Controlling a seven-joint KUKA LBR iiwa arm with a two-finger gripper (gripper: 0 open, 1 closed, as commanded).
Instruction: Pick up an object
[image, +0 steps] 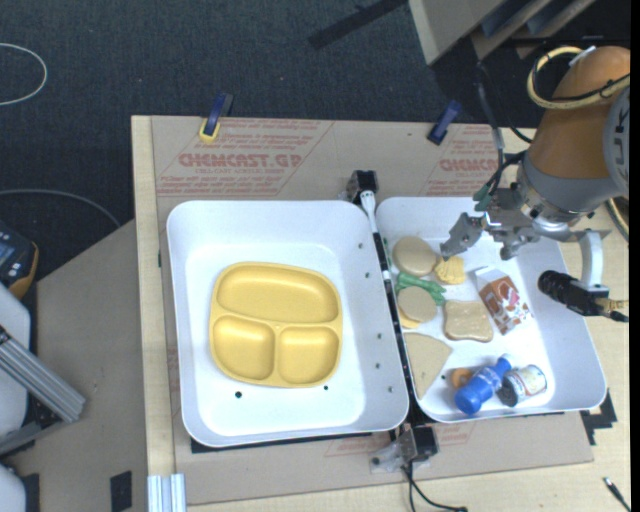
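Yellow three-compartment tray (274, 323) in the white left bin (190, 300); white right bin (575, 375) holds a blue bottle (480, 390), tan toast slice (466, 321), and red-and-white packet (502, 302).

On your table (150, 300), two bins sit side by side. The left bin (190, 240) holds a tray (275, 322); the right bin (575, 375) holds food pieces (440, 300), a packet (502, 302) and a bottle (482, 390) at its near edge.

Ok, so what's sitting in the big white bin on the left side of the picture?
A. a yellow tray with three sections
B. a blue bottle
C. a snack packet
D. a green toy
A: the yellow divided tray lies alone in the left bin, while the blue bottle and snack packet are in the right bin.
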